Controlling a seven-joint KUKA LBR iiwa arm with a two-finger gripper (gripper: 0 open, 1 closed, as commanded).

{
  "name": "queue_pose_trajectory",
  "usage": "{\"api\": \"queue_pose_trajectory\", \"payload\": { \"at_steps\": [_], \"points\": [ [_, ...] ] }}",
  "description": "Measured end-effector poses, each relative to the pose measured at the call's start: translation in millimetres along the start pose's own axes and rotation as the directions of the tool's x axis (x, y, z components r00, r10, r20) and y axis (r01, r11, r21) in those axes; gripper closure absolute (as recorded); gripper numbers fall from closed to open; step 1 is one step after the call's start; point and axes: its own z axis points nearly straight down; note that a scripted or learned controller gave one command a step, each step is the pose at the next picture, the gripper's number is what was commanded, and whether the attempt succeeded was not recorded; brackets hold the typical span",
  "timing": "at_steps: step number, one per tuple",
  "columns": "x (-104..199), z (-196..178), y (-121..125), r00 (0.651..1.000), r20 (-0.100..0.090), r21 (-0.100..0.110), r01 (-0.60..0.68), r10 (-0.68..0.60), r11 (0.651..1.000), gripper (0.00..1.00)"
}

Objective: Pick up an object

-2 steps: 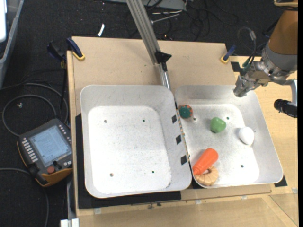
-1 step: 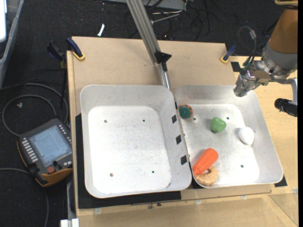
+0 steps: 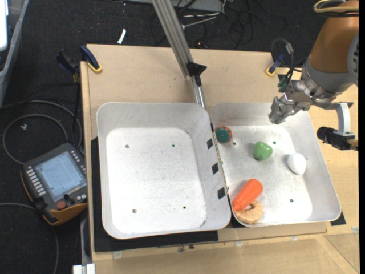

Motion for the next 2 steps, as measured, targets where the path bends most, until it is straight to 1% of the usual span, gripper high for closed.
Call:
{"api": "queue_pose_trajectory", "payload": {
  "at_steps": [1, 2],
  "points": [
    [54, -3, -23, 1.000, -0.001, 0.001, 0.002, -0.002, 1.000, 1.00],
    [97, -2, -34, 1.000, -0.001, 0.001, 0.002, -0.002, 1.000, 1.00]
  ]
}}
